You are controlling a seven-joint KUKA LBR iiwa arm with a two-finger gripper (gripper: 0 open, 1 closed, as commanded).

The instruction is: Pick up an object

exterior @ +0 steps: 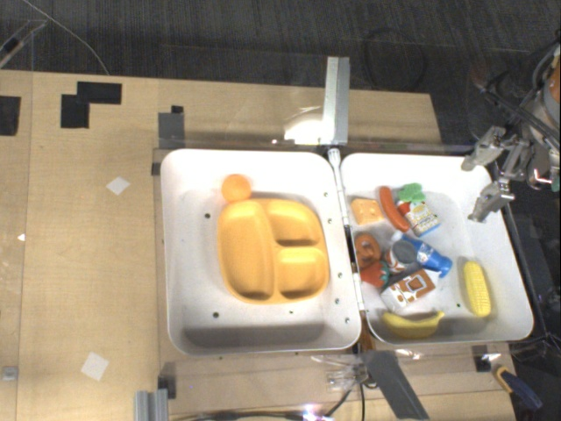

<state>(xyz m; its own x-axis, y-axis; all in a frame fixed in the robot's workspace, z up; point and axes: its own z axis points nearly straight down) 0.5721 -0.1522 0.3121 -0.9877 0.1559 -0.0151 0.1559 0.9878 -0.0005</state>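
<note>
Several small items crowd the right bin; any one would satisfy the pick. Cleanest candidate looks like the corn cob, lying alone near the bin's right wall, apart from the pile. The banana along the near wall is second best, though it sits close to the rim. The rest are jammed together in the bin's left half: an orange-red sausage-shaped piece, a green-topped carton, a blue bottle and a brown-red clump that I can't resolve.

The gripper sits over the bin's far right corner, fingers spread and nothing between them.

Suggested approach: come nearer along the right wall, line the fingers across the cob's short axis, descend straight, keep clear of the wall. Avoid the cluster; risk of a two-item pinch.

The left bin holds a yellow divided tray and an orange ball; ignore both.
</note>
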